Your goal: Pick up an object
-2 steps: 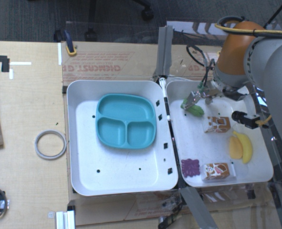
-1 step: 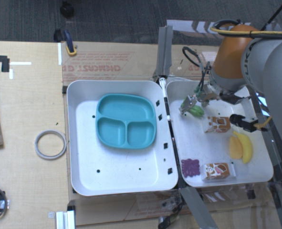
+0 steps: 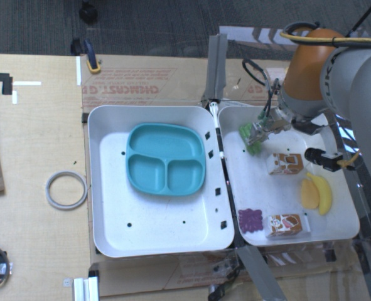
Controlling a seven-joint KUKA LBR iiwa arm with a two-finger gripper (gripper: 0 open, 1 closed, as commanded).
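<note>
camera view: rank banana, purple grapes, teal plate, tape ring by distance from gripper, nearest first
From the gripper, at the back of the right bin:
1. Banana, right bin, toward the arm's side.
2. Purple grapes, right bin's front edge.
3. Teal plate, left bin; close to the grapes' distance.
4. Tape ring, bench, far left.

One fixed camera above the bench (image 3: 34, 143), angled down, both white bins (image 3: 110, 231) in frame, arm (image 3: 336, 74) entering from right
</note>
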